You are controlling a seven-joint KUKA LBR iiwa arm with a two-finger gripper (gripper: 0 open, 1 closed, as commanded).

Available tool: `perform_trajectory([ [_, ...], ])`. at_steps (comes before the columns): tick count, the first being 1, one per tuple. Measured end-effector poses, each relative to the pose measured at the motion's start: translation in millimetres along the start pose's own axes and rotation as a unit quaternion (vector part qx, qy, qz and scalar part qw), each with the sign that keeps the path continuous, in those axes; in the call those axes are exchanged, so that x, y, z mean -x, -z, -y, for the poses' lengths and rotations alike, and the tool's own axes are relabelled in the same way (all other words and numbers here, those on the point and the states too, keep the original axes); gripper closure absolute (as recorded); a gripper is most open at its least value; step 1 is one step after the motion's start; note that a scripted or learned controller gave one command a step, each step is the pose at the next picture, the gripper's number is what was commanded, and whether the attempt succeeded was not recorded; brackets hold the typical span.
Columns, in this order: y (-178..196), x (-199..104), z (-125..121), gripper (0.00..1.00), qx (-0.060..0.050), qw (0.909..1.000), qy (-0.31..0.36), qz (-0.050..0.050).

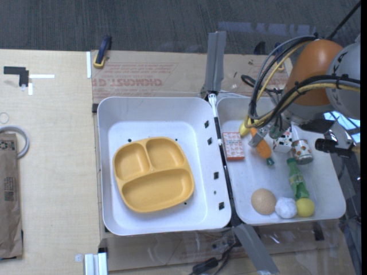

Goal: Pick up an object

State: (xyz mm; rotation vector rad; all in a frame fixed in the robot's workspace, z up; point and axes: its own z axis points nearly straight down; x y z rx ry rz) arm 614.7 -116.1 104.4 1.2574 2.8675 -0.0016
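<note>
Gripper (265,135) low in right bin (332,211), over the carrot (263,149) beside the red card (232,146); egg (263,201), white ball (285,208), yellow ball (305,207) along near wall. Yellow tray (153,173) in left bin (109,153)

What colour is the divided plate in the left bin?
Yellow, as the camera view shows: divided plate.

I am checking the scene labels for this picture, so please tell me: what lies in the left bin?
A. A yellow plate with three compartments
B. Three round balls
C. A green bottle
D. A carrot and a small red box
A: the yellow divided plate is what lies in the left bin, while the green bottle, carrot and round items lie in the right bin.
</note>
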Motion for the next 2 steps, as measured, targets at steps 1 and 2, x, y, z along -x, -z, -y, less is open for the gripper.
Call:
perform_trajectory([
  [1,-12.9,-44.8,22.2,1.00,-0.004,0.9694,-0.246,-0.005],
  [2,87.7,-45.6,-47.8,1.00,-0.003,0.9813,-0.192,-0.003],
])
